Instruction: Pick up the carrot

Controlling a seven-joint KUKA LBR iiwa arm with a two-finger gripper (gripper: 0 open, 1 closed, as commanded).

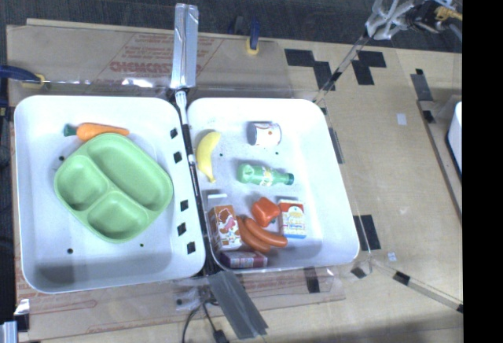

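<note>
The carrot [100,130], orange with a green top, lies in the left bin [39,255] near its far wall, just behind the green divided plate [114,186]. My gripper [387,19] hangs at the top right of the view, high above the bench and well away from both bins. Nothing is seen between its fingers.
The right bin [334,176] holds a banana [207,154], a green bottle [265,175], a white cup [265,133], a sausage [262,235], a red pepper [266,211] and two small cartons [225,226]. A metal clamp [185,46] stands behind the bins' divide.
</note>
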